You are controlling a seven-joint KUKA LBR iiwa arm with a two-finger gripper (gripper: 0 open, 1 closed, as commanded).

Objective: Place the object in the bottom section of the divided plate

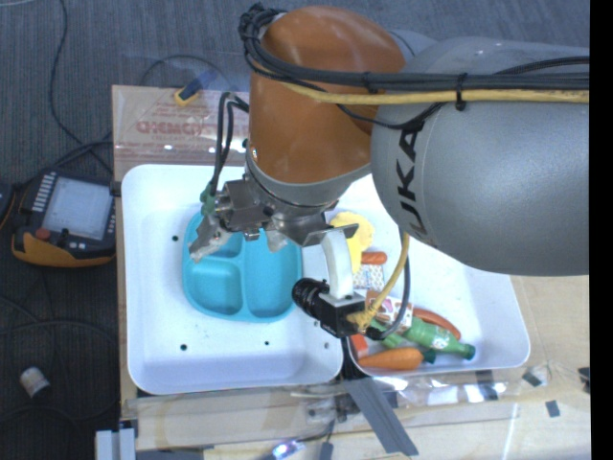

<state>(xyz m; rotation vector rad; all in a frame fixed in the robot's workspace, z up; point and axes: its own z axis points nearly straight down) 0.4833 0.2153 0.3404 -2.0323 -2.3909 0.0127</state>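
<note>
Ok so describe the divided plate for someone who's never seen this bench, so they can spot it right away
Look at the left white bin of the two side by side. The divided plate lies in its middle, partly under the arm's wrist and pincer. It is the one bright blue thing there, a shallow dish split by raised ridges, unlike the orange, green and yellow items heaped in the right bin.

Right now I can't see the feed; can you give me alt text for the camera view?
A grey arm with an orange band hangs over the left white bin, its pincer above a blue divided plastic plate. The right white bin holds toy foods, including an orange carrot and a green bottle.
</note>
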